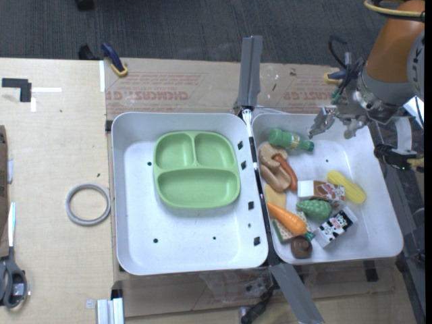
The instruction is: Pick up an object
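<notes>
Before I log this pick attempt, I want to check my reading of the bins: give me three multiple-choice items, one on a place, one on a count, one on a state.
1. Where does the green divided plate lie?
A. in the left bin
B. in the right bin
C. on the bench beside the bins

2. How many compartments does the plate have?
A. two
B. three
C. four

3. How does the claw stand?
A. shut on the carrot
B. shut on the green bottle
C. above the right bin's far edge, with nothing between its fingers

Answers:
1 A, the plate sits alone in the left bin.
2 B, two small sections above one wide one.
3 C, the toys all lie in the bin below it.
</notes>
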`<state>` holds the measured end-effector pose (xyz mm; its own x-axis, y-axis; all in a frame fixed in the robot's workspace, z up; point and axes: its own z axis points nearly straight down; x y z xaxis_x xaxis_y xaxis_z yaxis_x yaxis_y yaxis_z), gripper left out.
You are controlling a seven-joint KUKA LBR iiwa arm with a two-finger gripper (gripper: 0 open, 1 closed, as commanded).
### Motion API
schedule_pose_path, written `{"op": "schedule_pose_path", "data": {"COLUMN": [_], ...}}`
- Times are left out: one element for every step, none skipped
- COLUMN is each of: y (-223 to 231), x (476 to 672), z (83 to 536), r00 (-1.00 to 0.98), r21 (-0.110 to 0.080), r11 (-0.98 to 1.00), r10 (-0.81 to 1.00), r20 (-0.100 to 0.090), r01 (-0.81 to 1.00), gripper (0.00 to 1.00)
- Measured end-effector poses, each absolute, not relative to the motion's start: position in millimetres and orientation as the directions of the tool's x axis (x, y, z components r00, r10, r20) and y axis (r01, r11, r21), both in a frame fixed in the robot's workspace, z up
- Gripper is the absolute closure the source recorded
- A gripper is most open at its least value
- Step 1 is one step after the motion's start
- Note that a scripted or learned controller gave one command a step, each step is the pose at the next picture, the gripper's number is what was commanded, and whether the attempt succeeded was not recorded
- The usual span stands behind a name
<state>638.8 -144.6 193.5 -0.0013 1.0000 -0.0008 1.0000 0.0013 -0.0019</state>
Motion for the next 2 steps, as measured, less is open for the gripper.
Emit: {"op": "schedule_pose_path", "data": {"y": [-197.0, -197.7], "x": [539.7, 539.9], "z": [90.9, 99.8], "r00": [0.043, 0.045], "r21": [-0.002, -0.002], "r11": [-0.043, -0.045], "r10": [0.999, 0.999], "r20": [0.0, 0.0], "r01": [0.999, 0.999], "gripper": [0.0, 1.0]}}
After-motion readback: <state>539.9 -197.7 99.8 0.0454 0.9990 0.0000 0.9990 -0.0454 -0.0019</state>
